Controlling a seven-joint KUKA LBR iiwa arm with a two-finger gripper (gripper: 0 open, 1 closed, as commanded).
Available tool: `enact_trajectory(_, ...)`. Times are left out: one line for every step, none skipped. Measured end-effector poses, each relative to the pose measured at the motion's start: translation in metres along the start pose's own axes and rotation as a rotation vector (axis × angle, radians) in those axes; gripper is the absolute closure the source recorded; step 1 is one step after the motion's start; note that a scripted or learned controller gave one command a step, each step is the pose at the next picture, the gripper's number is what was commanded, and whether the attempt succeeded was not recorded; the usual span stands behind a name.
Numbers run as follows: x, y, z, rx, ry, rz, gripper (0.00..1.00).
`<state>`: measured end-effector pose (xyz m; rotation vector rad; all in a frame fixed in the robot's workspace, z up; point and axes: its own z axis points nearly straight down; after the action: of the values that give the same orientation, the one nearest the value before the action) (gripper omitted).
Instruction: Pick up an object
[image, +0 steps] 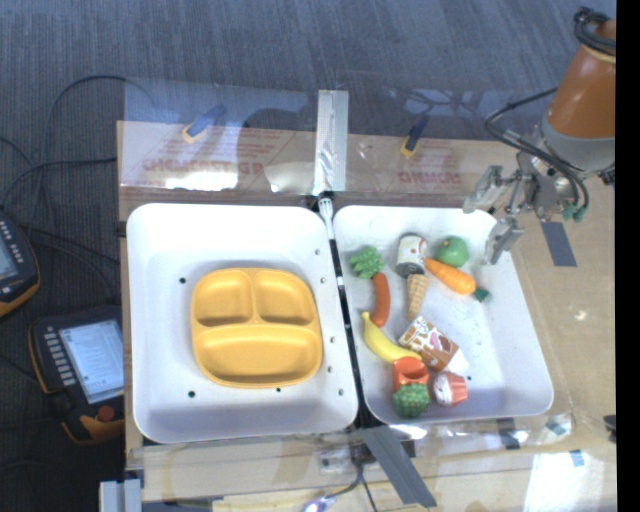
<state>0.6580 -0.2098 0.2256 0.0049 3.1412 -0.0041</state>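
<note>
The right bin holds several toy foods. Along its far side lie a broccoli floret, a small tin, a green apple and an orange carrot. Lower down are a red sausage, an ice cream cone, a banana, a small carton, a red cup, a second broccoli and a red-and-white piece. My gripper hovers over the bin's far right corner, just right of the apple, open with nothing between its fingers.
A yellow divided plate lies in the left bin. A raised rim separates the two bins. A clear panel with taped tools stands behind them. Handheld devices and cables lie on the floor at the left.
</note>
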Motion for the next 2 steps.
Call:
enact_trajectory(0.034,0.019,0.131,-0.002,-0.001,0.11,0.0)
enact_trajectory(0.059,0.02,0.135,0.002,-0.013,0.127,0.0)
